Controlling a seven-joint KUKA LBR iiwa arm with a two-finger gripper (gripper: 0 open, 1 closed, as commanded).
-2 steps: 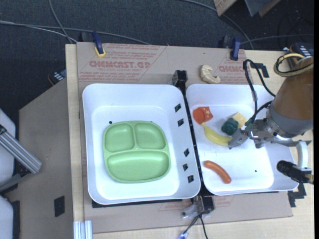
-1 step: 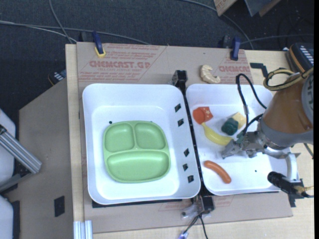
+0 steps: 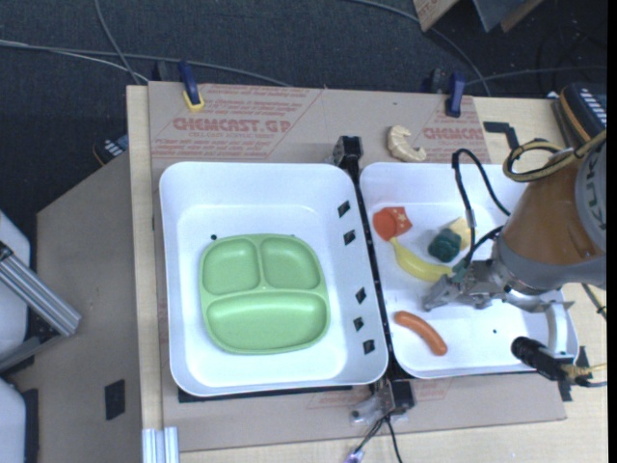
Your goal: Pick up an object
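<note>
In the right bin (image 3: 501, 360) lie a red pepper-like piece (image 3: 390, 223), a yellow banana (image 3: 416, 261), a dark green round object (image 3: 444, 247) with a pale yellow piece behind it, and an orange-red sausage (image 3: 421, 331). My gripper (image 3: 445, 293) reaches in from the right, low over the bin's middle, its tips just right of the banana's end and above the sausage. Nothing shows between its fingers.
The left bin (image 3: 183, 258) holds a green divided plate (image 3: 263, 292). A beige curled object (image 3: 406, 144) lies on the cardboard behind the right bin. Black cables loop over the right bin's far side. Clamps hold the board's back edge.
</note>
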